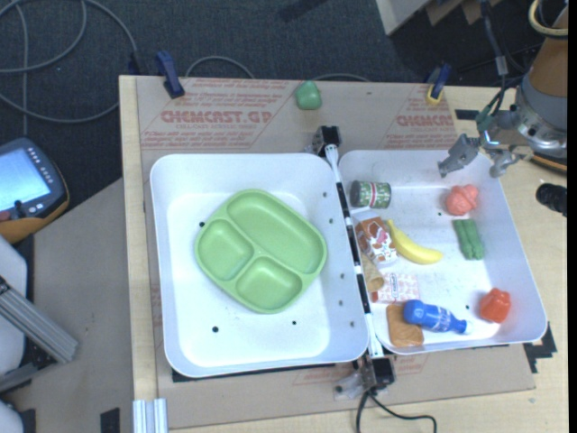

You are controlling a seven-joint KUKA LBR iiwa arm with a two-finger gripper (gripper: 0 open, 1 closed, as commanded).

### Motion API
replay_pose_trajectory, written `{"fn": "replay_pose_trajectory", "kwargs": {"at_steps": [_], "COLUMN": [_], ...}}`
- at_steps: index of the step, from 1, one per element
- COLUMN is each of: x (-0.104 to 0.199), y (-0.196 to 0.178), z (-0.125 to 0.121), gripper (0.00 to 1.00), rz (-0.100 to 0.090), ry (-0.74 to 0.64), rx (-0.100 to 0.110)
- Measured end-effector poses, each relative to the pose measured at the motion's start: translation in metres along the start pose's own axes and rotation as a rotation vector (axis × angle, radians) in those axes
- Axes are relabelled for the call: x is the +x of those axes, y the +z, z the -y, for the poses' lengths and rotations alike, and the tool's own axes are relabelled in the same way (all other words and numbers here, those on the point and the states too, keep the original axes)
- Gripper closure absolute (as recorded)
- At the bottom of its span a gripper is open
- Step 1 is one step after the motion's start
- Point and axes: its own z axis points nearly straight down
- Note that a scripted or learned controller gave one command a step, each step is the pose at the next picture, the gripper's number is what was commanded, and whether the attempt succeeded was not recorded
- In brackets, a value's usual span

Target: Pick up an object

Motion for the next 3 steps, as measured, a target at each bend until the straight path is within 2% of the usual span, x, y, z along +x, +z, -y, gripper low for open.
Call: {"fn": "replay_pose_trajectory", "kwargs": {"at_steps": [1, 2, 3], "x": [-0.031, -0.003, -0.004], "y": [0.146, 0.138, 0.127], "z": [0.008, -0.033, -0.032], "gripper": [0.00, 0.00, 1.00], "rz": [-0.002, 0.002, 0.003], "ry": [0.002, -0.004, -0.003], "rx": [0.007, -0.006, -0.007]}}
